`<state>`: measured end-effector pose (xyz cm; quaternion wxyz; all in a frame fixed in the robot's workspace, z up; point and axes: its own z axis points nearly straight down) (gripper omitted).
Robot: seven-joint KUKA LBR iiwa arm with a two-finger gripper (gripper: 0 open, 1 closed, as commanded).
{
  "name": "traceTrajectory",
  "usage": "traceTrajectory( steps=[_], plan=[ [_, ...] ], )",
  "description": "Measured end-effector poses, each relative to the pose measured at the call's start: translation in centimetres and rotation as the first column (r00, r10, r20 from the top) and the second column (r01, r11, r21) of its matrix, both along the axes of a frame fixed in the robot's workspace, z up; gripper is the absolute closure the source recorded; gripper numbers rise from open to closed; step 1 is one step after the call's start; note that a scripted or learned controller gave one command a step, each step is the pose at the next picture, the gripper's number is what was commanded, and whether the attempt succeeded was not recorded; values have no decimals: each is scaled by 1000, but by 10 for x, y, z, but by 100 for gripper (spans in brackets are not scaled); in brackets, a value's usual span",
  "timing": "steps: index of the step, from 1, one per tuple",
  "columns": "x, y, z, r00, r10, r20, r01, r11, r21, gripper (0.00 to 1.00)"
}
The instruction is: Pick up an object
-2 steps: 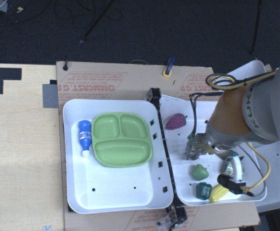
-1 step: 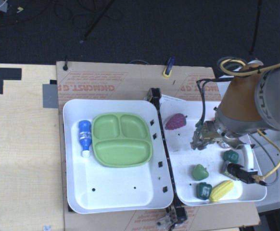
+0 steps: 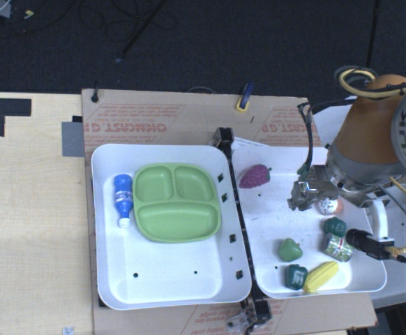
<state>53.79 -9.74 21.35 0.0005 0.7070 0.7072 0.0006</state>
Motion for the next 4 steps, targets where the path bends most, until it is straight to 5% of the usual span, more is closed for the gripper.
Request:
traceTrajectory(
  steps=[1,3,4],
  plan=[
    [0,-1,15,1000,0,-2,0,1000,0,100],
    [-37,99,24,1000,4,-7,-4,1000,2,100],
    [-36,103,21,1000,1,-7,-1,1000,1,100]
  ],
)
